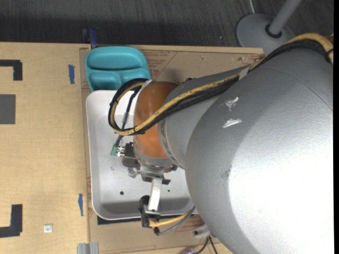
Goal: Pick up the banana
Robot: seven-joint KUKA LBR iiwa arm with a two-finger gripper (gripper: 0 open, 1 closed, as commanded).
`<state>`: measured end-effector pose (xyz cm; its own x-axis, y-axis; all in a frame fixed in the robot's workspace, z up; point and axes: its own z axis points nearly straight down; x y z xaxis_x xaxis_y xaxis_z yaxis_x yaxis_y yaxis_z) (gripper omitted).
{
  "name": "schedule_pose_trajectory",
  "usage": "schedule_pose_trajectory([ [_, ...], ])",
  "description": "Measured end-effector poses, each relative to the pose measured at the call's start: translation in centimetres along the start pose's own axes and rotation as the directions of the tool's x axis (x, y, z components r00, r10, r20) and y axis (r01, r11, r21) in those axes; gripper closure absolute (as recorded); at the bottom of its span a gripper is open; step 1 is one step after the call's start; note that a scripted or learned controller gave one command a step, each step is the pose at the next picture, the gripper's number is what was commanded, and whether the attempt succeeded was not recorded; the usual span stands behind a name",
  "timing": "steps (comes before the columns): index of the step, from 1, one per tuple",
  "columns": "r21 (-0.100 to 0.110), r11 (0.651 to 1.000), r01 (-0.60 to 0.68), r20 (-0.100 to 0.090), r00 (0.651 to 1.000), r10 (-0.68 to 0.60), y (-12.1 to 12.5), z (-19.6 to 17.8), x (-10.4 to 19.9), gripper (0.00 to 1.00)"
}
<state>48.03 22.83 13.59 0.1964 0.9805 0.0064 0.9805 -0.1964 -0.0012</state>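
Note:
My grey arm [249, 142] reaches in from the right and covers most of the view. Its orange band [151, 118] hangs over the middle of a white bin [103, 157]. Below the band, the wrist's metal end and the gripper [135, 160] point down into the bin, seen from behind. A white bracket [154, 194] with a black plug juts toward the bin's near rim. Black and yellow cables [124, 107] loop around the wrist. The arm hides the bin's right half and whatever lies beneath it.
A teal moulded tray [116, 67] lies at the bin's far end, partly on its rim. Brown cardboard [42, 142] with black marks and blue tape covers the bench to the left. A grey stand base [259, 28] sits at the top right.

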Motion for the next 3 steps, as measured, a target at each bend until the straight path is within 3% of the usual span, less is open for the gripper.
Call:
schedule_pose_trajectory([
  [2,0.002,1.000,0.002,0.001,1.000,-0.002,-0.03,-1.90,0.08,1.00],
  [3,0.003,1.000,0.002,0.002,1.000,-0.002,-0.05,-1.87,0.08,0.00],
])
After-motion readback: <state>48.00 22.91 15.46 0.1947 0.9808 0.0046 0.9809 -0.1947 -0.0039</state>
